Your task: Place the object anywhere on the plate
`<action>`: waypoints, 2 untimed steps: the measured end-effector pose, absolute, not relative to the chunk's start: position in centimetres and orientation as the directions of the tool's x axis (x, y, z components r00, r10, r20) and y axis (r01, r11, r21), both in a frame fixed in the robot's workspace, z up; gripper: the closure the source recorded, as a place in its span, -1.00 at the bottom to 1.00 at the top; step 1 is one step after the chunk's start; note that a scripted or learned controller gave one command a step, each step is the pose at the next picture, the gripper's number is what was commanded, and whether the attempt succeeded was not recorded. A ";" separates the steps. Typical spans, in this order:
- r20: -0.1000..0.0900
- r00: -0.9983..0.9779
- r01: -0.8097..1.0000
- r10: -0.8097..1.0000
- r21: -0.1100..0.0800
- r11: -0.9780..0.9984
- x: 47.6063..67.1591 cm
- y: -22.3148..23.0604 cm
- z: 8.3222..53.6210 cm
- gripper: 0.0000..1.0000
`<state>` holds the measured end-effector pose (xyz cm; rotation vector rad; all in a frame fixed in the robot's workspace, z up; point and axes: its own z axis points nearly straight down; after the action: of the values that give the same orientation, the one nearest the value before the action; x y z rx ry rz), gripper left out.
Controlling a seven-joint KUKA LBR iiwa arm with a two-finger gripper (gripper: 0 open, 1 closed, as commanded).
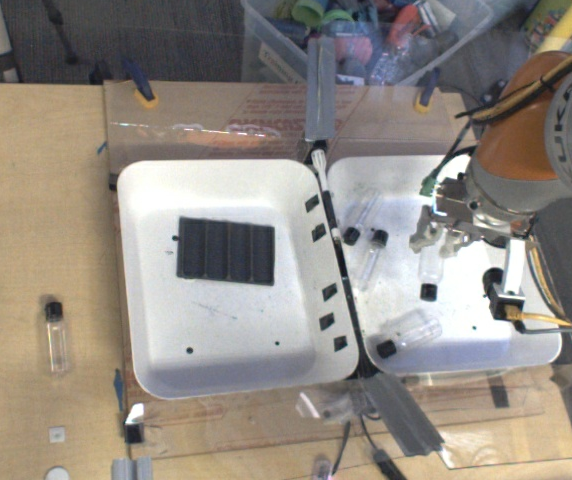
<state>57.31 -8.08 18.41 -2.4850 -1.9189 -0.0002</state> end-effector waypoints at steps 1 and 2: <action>-0.001 0.592 0.806 0.806 -0.001 -0.592 61.7 -5.0 18.4 1.00; -0.002 0.624 0.781 0.781 -0.004 -0.624 50.9 0.6 19.8 1.00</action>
<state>50.85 0.59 19.77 -2.8286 -1.3601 0.0056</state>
